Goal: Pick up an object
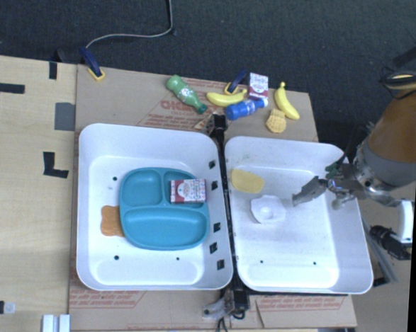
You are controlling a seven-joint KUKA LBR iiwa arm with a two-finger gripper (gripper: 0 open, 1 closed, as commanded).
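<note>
My gripper (321,192) hangs over the right bin (342,277) near its right wall, and I cannot tell how it is set. Just to its left on that bin's floor lie a small white object (267,210) and, up near the dividing wall, a flat yellow piece (247,181) (the two are near each other but apart). The left bin (91,260) holds a blue divided plate (163,221) with a small red-and-white packet (188,190) in its upper right compartment, and an orange piece (109,221) touches the plate's left edge.

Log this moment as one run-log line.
claw: over right white bin, nothing visibly held | nearest: small white plastic piece, flat yellow item | pick: not done
</note>
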